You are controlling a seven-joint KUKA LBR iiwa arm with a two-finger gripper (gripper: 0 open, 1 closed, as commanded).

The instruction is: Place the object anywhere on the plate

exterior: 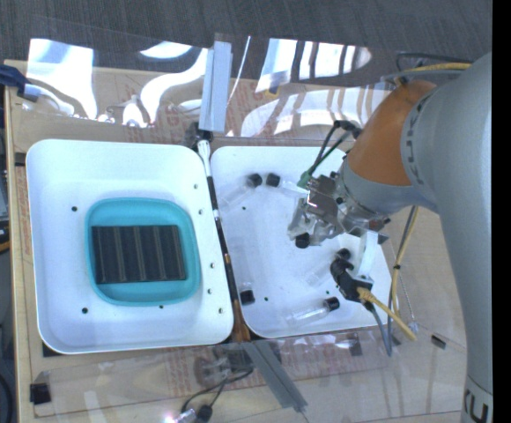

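Tool [313,227] low in right bin [264,320]; grip state cannot tell, nothing seen held. Small clear tube w/ dark cap [319,307] just below tool, near bin wall; teal plate [141,252] far left, other bin. Risks: missed pick; tube rolling off; drop at divider.

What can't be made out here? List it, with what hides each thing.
- Gripper, camera view: the wrist above covers its fingers, so open or shut cannot be told, nor whether it holds anything.
- Small dark pieces in the right bin: too small to identify.
- Clear tube near that bin's front: see-through on white, outline faint.
- Arm: cut off by the right edge.
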